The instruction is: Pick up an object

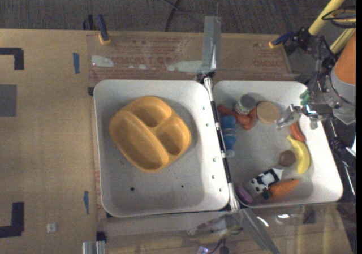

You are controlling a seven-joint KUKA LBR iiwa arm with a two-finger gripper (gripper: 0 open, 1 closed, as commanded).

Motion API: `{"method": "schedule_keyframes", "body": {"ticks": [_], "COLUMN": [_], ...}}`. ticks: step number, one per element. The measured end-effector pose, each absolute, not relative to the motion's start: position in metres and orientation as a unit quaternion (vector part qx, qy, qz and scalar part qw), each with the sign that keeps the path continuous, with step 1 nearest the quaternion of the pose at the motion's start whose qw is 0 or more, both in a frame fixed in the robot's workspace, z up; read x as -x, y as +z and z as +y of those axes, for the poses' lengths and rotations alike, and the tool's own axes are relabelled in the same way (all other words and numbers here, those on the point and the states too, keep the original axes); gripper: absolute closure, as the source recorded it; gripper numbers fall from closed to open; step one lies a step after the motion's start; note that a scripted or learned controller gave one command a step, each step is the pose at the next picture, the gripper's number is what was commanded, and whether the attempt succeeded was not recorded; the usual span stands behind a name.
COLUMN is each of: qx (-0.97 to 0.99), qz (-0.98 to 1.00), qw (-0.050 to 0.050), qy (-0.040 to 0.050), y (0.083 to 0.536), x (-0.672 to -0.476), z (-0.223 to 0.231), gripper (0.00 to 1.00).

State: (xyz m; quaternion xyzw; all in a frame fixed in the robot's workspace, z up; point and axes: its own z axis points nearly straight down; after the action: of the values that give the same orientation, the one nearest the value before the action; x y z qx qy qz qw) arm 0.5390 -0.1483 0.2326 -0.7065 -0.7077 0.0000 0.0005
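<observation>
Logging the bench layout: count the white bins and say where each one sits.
2. The left bin holds a yellow divided plate; the right bin holds the small items, with the gripper over its upper part.

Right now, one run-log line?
end effector: over right bin, near banana | grasp: none seen | left bin: yellow divided plate

We are seeing a divided plate [150,133] lying in the left bin [113,190]. In the right bin [328,182], a banana [302,155] is lying toward the right, with a carrot [283,188] sitting below it near the bottom edge.
</observation>
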Motion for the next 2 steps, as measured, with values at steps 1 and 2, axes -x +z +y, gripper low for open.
{"method": "schedule_keyframes", "body": {"ticks": [1,2], "qx": [0.732,0.696], "qz": [-0.681,-0.718], "qw": [-0.001,0.000], "qy": [-0.0002,-0.0001], "y": [0.336,0.233], "x": [-0.509,-0.479], "z": [-0.193,-0.216], "gripper": [0.00,0.00]}}
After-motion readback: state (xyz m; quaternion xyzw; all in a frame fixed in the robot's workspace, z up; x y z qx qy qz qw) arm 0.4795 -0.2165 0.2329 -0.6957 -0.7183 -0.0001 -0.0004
